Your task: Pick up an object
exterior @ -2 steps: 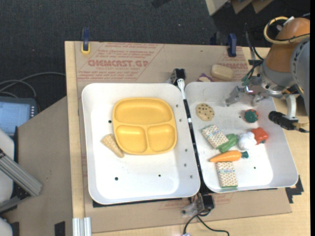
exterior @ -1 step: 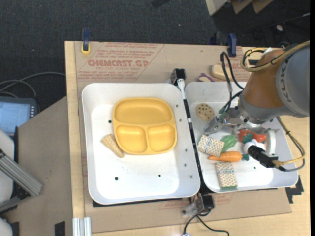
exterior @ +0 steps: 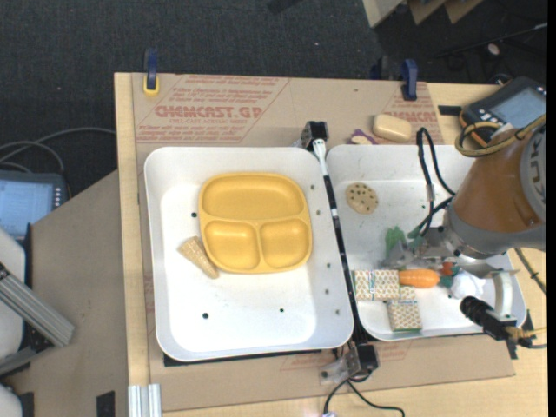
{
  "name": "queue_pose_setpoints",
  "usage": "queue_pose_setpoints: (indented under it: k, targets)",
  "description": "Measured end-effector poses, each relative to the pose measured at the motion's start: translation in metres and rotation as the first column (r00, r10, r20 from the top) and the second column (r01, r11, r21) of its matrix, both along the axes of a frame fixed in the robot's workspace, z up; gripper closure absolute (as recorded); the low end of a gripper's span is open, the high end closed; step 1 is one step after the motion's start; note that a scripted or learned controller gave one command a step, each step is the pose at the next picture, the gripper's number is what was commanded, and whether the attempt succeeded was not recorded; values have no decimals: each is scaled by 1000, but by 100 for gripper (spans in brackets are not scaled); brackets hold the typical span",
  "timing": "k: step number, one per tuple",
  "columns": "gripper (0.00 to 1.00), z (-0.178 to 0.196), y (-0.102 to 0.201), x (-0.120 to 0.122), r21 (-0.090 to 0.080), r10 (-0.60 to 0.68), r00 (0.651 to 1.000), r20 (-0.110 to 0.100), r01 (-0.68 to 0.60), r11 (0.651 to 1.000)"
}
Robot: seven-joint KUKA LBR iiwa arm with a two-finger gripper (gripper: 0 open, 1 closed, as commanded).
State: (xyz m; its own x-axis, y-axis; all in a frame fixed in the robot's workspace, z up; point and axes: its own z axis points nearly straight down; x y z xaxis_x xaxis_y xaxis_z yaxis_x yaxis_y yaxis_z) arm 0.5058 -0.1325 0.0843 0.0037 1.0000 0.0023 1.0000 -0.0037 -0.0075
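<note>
Camera view: gripper (exterior: 427, 252) low in right bin (exterior: 382, 168), over clutter just right of the divider between bins. Carrot (exterior: 420, 278) right below it, beside patterned packets (exterior: 377, 283) and green item (exterior: 395, 237). Cookie (exterior: 362, 198) up from carrot, well apart. Fingers buried under wrist; spread and any hold impossible to tell. Best to centre on carrot across its narrow side, avoid packets, close, lift straight. Left of divider: yellow tray (exterior: 255, 221), cone (exterior: 199, 256). Green item hard to identify.
</note>
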Motion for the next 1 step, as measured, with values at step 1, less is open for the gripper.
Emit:
queue_pose_setpoints:
  k: [1]
  targets:
    - [100,10,1,4,-2,2,1000,9,-2,1000]
